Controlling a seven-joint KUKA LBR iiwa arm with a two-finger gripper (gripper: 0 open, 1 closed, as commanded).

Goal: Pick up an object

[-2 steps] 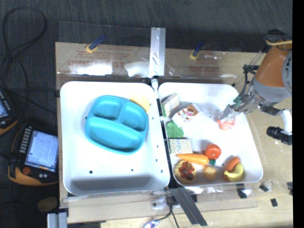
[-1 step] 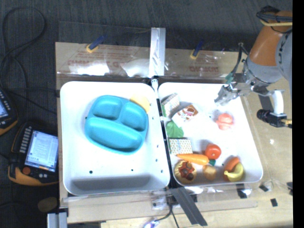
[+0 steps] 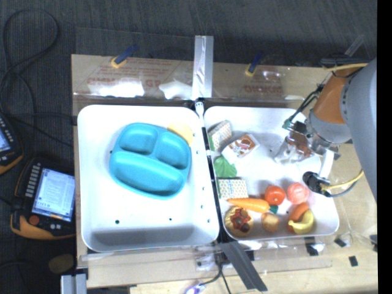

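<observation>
1. The task names no single object. The loose items all lie in the right bin [image 3: 272, 112], mostly along its near and left sides.
2. Near edge of the right bin, left to right: a dark red and brown item [image 3: 239, 220], a carrot [image 3: 247, 204] lying lengthwise, a brownish round item [image 3: 270, 222], a red tomato [image 3: 275, 195], a pink round fruit [image 3: 297, 192], a banana [image 3: 301, 223] in the near right corner.
3. Left side of the right bin: a small white packet with an orange and red label [image 3: 241, 146], a patterned box [image 3: 220, 131] beside it, a green piece [image 3: 224, 168] and a checked pad [image 3: 232, 187] against the dividing wall.
4. The left bin [image 3: 92, 182] holds a blue divided tray [image 3: 151, 158] with three compartments, lying at a slant. A yellow piece [image 3: 181, 131] shows at its far right corner.
5. The gripper [image 3: 289, 152] is over the far right part of the right bin, apart from the packet. Nothing shows between its fingers; whether they stand wide or narrow I cannot tell.
6. The grey arm [image 3: 361, 112] with its orange band enters from the right.
</observation>
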